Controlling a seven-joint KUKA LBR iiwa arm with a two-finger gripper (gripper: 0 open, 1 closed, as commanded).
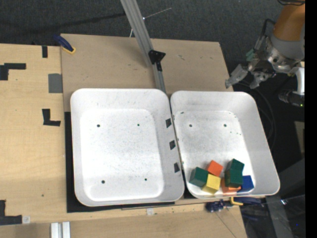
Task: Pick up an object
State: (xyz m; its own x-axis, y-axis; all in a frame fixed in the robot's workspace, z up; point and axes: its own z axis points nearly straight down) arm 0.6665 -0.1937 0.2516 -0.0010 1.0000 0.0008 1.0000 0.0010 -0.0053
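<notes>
Blocks (221,177) lie well apart from hand (243,76).

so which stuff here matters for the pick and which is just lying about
For the job:
- blocks clustered in the right bin
- gripper, above the bin's far right corner

Lying about:
- left bin
- metal pole
- blue clamp

The table (114,63) looked like pale, matt wood, lightly scuffed. On it, both white bins (84,133) seemed smooth plastic, faintly speckled with dirt. Behind them a bare metal rail (136,19) had a dull sheen. The blocks (218,177) in the right bin looked matt, painted.
</notes>
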